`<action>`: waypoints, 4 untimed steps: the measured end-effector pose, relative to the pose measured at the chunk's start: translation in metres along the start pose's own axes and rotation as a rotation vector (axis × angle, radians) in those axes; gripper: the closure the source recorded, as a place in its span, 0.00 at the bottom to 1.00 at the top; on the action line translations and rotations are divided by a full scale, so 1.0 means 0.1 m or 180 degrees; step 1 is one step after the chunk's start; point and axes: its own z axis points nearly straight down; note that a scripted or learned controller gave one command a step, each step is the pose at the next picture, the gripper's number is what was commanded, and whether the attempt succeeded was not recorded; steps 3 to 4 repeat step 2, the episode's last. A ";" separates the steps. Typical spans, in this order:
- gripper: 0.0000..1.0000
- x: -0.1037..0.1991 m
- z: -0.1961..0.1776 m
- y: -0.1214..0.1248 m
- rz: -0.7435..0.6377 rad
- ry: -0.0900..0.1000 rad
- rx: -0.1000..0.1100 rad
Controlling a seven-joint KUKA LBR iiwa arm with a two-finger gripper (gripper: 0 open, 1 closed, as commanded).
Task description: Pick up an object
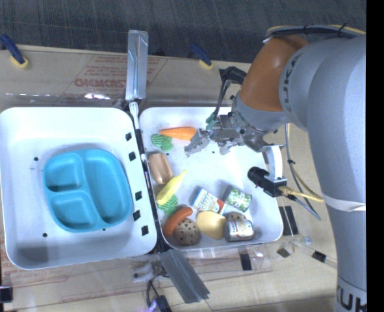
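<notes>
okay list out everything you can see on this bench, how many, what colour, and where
bins: 2, white, side by side
tray: 1, blue, left bin
carrot: 1, orange, right bin, far side
bread roll: 1, brown, right bin, left wall
corn: 1, yellow, below the roll
cartons: 2, one blue-white, one green, right bin, middle
lemon: 1, yellow, near edge
can: 1, brown-labelled, near right corner
arm: 1, grey, orange band, from right
gripper: 1, metal, beside the carrot
</notes>
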 end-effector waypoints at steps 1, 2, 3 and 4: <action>0.00 -0.17 0.92 0.22 -0.0233 0.0000 -0.0009; 0.00 0.11 0.88 -0.07 -0.0233 -0.0038 -0.0033; 0.00 0.11 0.88 -0.07 -0.0233 -0.0038 -0.0033; 0.00 0.11 0.88 -0.07 -0.0233 -0.0038 -0.0033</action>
